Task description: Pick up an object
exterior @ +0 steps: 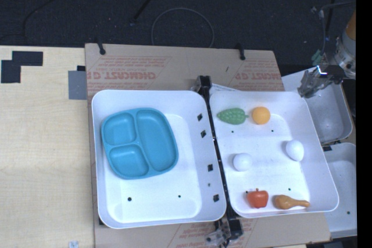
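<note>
Early stage of the pick: nothing lifted, all objects resting in the bins. The grey two-finger gripper (312,85) hangs outside the right white plastic bin (325,180), past its far right corner; whether it is wide or narrow cannot be told. Candidate objects lie left of and nearer than the gripper: orange ball (261,115), green leaf-shaped toy (232,116), two white eggs (294,150) (242,161), red apple (257,198), tan drumstick (289,202). Farther left, the left white bin (116,209) holds a blue three-compartment plate (139,143).
</note>
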{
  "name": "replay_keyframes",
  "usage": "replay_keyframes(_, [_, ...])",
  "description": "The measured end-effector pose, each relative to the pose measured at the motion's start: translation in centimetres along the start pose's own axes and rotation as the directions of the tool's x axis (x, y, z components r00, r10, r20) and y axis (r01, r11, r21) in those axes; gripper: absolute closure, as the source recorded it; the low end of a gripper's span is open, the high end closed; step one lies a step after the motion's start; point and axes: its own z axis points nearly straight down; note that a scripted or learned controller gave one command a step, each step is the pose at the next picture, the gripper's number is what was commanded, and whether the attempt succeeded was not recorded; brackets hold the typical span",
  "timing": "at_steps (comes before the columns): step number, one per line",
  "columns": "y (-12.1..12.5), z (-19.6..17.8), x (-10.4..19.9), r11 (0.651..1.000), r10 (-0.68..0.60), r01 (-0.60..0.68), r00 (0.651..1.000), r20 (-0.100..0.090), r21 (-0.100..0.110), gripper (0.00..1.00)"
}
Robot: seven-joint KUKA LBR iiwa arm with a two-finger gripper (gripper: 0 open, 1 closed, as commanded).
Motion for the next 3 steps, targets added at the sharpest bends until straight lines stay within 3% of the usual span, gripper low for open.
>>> replay_keyframes(3, [-2.7, 3.5, 16.1, 1.000, 0.000, 0.000, 1.000, -0.003, 0.007, 1.00])
